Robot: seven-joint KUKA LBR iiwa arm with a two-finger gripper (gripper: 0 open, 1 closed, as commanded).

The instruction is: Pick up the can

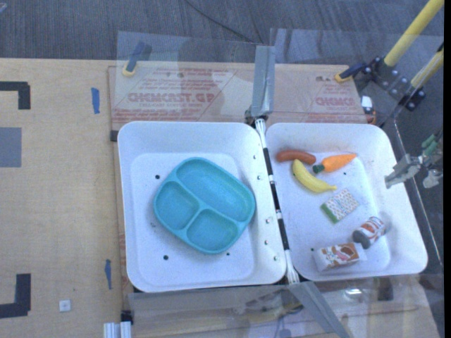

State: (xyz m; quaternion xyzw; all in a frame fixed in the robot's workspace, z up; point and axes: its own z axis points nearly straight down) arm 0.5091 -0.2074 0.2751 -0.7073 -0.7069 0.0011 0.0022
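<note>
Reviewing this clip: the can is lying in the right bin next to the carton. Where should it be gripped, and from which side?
The can lies on its side, tilted diagonally, close above the carton near the right bin front wall. Best bet: come straight down and close across its round mid-body, fingers set perpendicular to its long axis. The carton probably crowds the lower-left finger path, so favour the upper-right half.

Two bins sit side by side on the desk [56, 189]. Left bin [134, 259]: a divided tray [204, 204] near its centre. Right bin [402, 252]: sausage [295, 155] and carrot [335, 163] at the rear, banana [312, 177] just before them, sponge [340, 205] mid-bin, can [369, 231] and carton [339, 256] at the front, carton left of the can.
</note>
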